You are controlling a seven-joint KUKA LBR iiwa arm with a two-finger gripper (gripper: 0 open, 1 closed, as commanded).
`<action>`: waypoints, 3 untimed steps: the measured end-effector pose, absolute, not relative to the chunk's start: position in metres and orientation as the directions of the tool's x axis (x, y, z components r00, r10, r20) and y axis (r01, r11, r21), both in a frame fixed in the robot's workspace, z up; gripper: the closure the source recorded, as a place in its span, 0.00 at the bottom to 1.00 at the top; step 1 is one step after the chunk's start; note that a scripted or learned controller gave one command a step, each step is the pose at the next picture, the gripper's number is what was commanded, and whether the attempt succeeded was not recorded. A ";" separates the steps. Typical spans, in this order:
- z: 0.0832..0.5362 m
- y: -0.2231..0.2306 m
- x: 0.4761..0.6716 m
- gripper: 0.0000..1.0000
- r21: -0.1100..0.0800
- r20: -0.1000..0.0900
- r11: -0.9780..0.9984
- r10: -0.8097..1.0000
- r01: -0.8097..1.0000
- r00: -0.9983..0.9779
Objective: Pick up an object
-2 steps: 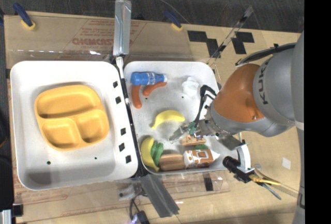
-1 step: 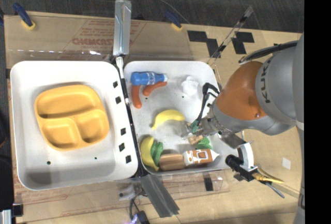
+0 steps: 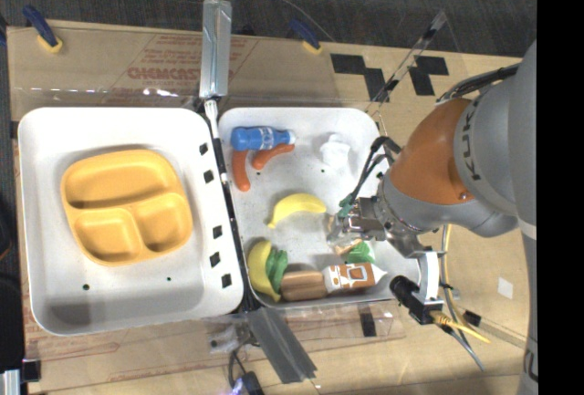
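Note:
The right bin (image 3: 301, 121) holds the loose items. A yellow banana (image 3: 297, 208) lies in its middle. My gripper (image 3: 348, 225) hangs low over the bin's right side, just right of the banana and directly above a small green item (image 3: 361, 252). An orange-and-white carton (image 3: 352, 276) lies along the front wall below it, next to a brown block (image 3: 303, 285) and a yellow-green corn cob (image 3: 265, 265). Further back are a blue bottle (image 3: 259, 139), a red sausage (image 3: 241, 171) and a white object (image 3: 335, 150).
The left bin (image 3: 36, 229) holds a yellow compartment tray (image 3: 126, 204). A metal divider (image 3: 214, 46) stands between the bins at the back. The arm's orange band (image 3: 438, 165) and grey body cover the right bin's right wall.

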State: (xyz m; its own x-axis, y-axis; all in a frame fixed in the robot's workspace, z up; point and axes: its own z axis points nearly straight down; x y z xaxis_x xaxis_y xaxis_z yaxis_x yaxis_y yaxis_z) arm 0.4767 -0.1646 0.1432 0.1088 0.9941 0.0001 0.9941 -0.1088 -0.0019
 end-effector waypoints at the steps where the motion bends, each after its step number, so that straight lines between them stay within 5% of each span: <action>1: 0.278 -0.113 0.479 1.00 0.006 0.002 -0.209 0.978 0.978 0.209; 2: 0.275 -0.115 0.478 0.00 -0.001 0.000 -0.211 0.977 0.977 0.211; 3: 0.176 -0.143 0.527 0.00 -0.010 -0.002 -0.456 0.890 0.890 0.456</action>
